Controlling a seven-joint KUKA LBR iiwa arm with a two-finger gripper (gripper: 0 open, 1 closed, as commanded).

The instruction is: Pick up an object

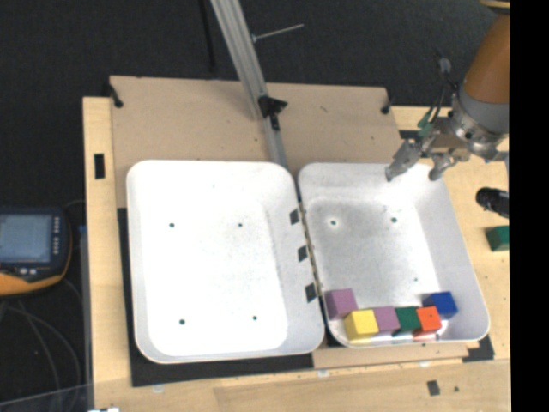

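I note the candidate blocks [390, 318] crowd the lower edge of the right bin [377, 230], lower right of frame, likely slid there. My gripper [418, 167] hangs over that bin's upper right rim, fingers spread, gripping nothing, well apart from them.

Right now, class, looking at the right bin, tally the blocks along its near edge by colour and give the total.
Purple blocks: 2
Yellow block: 1
Green block: 1
Orange block: 1
Blue block: 1
Total: 6 blocks, all in the right bin.
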